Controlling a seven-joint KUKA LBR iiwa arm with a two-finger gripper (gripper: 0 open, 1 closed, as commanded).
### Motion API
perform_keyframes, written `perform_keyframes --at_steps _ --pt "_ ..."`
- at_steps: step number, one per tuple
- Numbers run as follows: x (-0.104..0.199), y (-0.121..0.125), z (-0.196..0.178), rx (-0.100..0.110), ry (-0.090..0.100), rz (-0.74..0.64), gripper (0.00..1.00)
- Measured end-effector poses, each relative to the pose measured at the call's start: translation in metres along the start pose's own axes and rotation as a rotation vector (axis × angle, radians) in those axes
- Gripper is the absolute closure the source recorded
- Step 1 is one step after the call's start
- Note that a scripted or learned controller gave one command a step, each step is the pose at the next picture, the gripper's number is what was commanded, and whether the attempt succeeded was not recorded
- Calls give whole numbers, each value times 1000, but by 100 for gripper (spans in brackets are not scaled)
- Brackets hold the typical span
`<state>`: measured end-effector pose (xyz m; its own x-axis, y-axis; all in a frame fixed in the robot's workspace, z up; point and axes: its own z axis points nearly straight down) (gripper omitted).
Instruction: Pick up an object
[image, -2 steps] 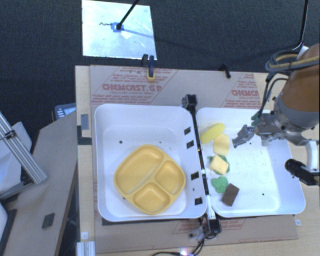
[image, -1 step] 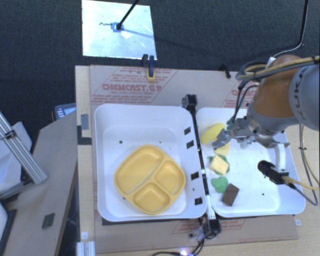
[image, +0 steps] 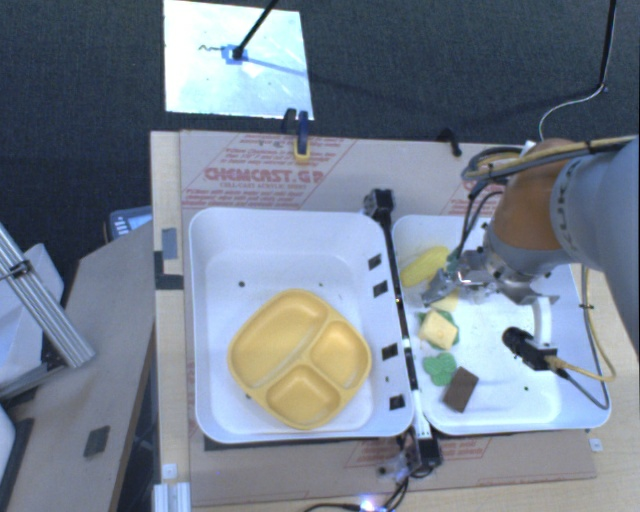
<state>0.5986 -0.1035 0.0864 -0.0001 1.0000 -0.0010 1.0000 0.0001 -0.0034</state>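
My gripper (image: 447, 287) hangs low in the right bin (image: 500, 412), near its left wall. Just behind it lies a yellow banana-shaped piece (image: 423, 265). Directly in front of it sits a pale yellow sponge block (image: 438, 329), very close to the gripper tip. Nearer the front lie a small green piece (image: 438, 367) and a brown block (image: 460, 390). The grey arm with its orange band (image: 525, 205) comes in from the right above the bin.
The left bin (image: 235, 245) holds a yellow divided plate (image: 299, 357). A black clip-lined divider (image: 395, 310) separates the two bins. The bench's cardboard surface (image: 265, 170) extends behind the bins.
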Motion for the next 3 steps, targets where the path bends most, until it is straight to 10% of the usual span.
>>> perform_keyframes --at_steps 1,2,3 --pt "1 2 -16 -7 0 -2 100" --pt "1 2 -16 -7 0 -2 0" --pt "5 62 2 5 2 -9 0"
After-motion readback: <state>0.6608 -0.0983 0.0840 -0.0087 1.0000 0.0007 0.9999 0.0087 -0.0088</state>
